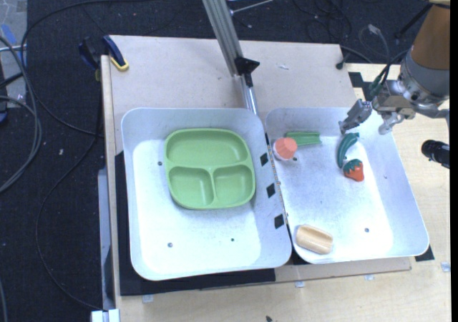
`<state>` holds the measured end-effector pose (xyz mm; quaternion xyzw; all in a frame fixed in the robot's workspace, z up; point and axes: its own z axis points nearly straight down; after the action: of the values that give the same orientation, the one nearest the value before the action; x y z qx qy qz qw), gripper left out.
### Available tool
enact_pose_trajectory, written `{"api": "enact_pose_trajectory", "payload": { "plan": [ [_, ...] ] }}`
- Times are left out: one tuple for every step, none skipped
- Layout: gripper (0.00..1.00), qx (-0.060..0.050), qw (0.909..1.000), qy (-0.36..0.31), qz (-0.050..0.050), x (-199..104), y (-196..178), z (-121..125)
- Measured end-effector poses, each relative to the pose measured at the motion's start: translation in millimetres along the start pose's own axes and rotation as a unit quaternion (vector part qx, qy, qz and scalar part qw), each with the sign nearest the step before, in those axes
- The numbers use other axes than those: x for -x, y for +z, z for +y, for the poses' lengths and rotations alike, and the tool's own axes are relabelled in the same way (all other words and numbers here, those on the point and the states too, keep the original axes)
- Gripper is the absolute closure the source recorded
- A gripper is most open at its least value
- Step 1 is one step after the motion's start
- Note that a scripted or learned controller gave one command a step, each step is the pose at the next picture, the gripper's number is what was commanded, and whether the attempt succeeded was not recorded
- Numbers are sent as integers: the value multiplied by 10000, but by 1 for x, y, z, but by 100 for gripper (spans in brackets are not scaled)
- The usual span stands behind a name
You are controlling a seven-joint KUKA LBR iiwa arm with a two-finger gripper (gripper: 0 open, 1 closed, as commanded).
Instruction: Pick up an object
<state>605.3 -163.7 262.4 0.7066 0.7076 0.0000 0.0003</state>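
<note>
In the right bin [401, 206] lie several toy foods: a red strawberry-like piece with a teal-green curved top [351, 159], an orange-pink round piece [286, 147] next to a green strip [304, 139], and a tan bread roll [314, 239] near the front edge. My gripper [371, 119] hangs above the bin's far right rim, a little up and right of the strawberry piece. Its two fingers stand spread, with nothing between them.
The left bin [143, 242] holds a green three-compartment plate [210, 168]. A slanted metal pole [222, 20] rises from the bench behind the bins. A blue and yellow clamp [114, 54] sits at the bench's far left corner. Cables cover the dark floor.
</note>
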Motion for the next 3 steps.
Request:
{"api": "enact_pose_trajectory", "payload": {
  "plan": [
    [0,-20,10000,9,1,1,43,-2],
    [0,-22,10000,10,2,0,86,-2],
    [0,-30,10000,10,7,-4,141,-12]
  ]
}}
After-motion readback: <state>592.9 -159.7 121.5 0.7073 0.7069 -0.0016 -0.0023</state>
